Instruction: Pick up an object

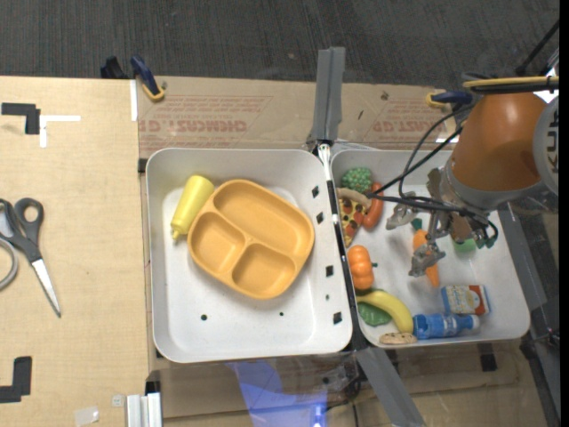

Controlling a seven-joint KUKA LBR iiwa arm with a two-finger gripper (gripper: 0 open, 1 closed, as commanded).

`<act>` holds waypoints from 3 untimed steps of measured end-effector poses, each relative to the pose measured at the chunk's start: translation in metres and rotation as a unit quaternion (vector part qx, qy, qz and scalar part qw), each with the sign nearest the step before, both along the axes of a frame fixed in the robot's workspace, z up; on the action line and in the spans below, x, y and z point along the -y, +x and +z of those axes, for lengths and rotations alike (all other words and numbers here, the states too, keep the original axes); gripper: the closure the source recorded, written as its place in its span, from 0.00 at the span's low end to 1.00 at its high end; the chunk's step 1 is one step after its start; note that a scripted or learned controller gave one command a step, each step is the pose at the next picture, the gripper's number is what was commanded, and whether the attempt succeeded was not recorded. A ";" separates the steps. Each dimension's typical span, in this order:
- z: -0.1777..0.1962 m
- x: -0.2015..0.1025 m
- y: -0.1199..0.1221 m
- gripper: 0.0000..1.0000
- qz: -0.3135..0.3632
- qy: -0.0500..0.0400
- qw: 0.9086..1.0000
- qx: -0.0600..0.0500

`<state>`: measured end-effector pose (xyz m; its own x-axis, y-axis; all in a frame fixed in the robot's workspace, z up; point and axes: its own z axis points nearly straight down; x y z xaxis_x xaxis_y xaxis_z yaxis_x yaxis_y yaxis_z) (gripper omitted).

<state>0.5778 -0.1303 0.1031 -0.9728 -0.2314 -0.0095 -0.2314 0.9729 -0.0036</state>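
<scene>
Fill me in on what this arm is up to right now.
A grey and orange arm reaches in from the right over the right-hand bin, which holds toy food. Its gripper hangs low among the items, right by an orange carrot, with a small pumpkin, a banana and a blue bottle lying nearby. Nothing looks lifted yet. The left bin holds a yellow divided tray and a yellow bottle, both untouched.

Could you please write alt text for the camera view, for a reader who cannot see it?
The gripper hangs over the right bin above a carrot among toy foods. The left bin holds an orange divided plate and a yellow bottle.
</scene>
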 end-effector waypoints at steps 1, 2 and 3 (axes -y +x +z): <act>-0.010 0.039 -0.053 0.00 -0.008 0.001 1.000 -0.003; 0.000 0.038 -0.051 1.00 -0.007 0.000 1.000 -0.001; -0.010 0.039 -0.060 1.00 -0.066 0.001 0.998 -0.003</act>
